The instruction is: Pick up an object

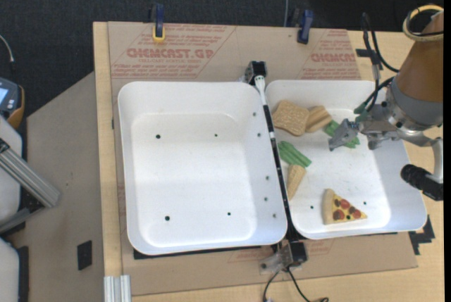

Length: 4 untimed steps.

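Tabletop (211, 47): two bins. Right bin (394, 216) holds bread (289, 117), green strip (292, 153), pizza slice (342, 209). My tool (344, 135) low over that bin; grip state I cannot tell.

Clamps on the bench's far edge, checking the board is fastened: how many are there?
2: a yellow-tipped clamp above the left bin, and a blue clamp above the right bin. Others may be hidden.

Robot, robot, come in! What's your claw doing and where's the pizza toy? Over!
Gripper low over right bin, near the bread. Grip unclear. Pizza slice untouched at bin's front. Green piece lies apart, not blocking.
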### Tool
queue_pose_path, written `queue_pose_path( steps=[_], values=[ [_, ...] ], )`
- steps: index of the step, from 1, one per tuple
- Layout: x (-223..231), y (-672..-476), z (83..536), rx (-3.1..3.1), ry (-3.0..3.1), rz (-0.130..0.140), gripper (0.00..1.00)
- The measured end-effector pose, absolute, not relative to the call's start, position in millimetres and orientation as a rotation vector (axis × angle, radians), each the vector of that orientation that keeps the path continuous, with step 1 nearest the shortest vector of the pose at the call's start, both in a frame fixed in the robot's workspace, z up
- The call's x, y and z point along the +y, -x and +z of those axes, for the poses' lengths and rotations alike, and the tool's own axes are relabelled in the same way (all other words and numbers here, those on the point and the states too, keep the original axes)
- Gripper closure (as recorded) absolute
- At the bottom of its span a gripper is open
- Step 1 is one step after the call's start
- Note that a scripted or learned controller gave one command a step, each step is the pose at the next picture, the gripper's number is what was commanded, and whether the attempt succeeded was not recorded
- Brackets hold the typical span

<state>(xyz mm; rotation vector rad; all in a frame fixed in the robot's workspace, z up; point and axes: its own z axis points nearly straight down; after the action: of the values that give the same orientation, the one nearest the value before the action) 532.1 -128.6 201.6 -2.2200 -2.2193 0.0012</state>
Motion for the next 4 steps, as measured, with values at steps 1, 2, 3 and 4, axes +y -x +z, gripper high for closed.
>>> queue_pose_path(
  steps=[1, 2, 3, 4],
  values=[
    [-231.5, -538.1, 296.6, -2.224, 2.243, -0.002, 0.00],
    [-222.8, -651.9, 355.0, -2.239, 2.226, -0.009, 0.00],
    [-223.3, -668.0, 397.1, -2.231, 2.225, -0.005, 0.00],
    [-223.4, -667.1, 431.1, -2.229, 2.225, -0.004, 0.00]
  ],
)
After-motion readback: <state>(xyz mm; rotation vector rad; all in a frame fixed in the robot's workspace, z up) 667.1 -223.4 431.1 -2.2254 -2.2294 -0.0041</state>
